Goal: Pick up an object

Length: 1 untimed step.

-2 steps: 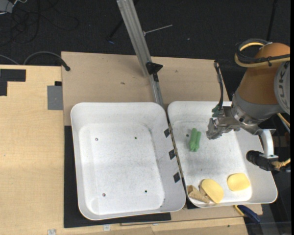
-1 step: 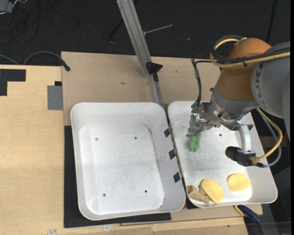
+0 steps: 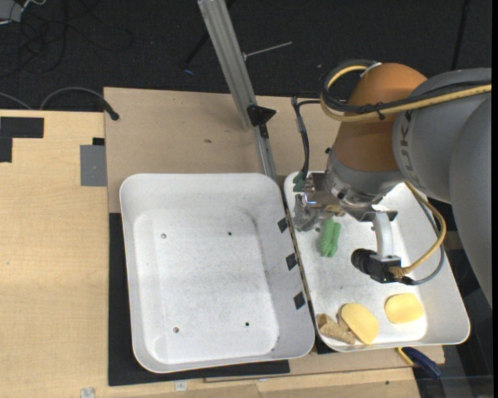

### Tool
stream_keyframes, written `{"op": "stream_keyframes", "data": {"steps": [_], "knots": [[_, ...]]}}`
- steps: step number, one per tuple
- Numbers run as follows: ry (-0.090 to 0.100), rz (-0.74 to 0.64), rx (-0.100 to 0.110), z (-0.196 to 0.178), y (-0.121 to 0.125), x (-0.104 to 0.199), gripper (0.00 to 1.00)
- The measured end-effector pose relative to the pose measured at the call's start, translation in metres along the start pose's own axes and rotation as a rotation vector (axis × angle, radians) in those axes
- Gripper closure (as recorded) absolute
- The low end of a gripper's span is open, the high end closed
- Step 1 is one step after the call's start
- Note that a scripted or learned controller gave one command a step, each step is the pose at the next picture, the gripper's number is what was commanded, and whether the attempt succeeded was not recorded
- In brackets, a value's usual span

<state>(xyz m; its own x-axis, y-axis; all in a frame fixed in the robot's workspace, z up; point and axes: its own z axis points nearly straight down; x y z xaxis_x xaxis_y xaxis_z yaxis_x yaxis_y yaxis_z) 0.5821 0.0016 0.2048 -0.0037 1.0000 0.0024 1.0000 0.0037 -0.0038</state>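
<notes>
Arm in from the right, wrist low over the far-left part of the right bin. Gripper sits close by the divider between the two bins; the wrist body covers most of it from this angle, so I cannot tell how the jaws stand, and I see nothing between them.

Nearest candidate: a small green object, lying on the bin floor just beside and slightly nearer than the gripper. It looks flat on the floor, not lifted.

Other pieces in the right bin, all toward the near edge and well apart from the gripper: a yellow oval piece, a second yellow rounded piece to its right, and a tan crumbly piece touching the oval one on its left. A black fitting with a yellow cable hangs off the arm above the bin's middle.

Left bin holds no objects that I can make out.

My read on progress: the approach looks done or nearly so, the grasp unconfirmed. Closing on a piece and lifting it clear remain.
</notes>
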Motion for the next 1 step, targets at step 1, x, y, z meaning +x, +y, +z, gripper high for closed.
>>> {"op": "stream_keyframes", "data": {"steps": [1], "knots": [[0.000, -0.001, -0.001, -0.0044, 0.0031, 0.0562, 1.00]]}}
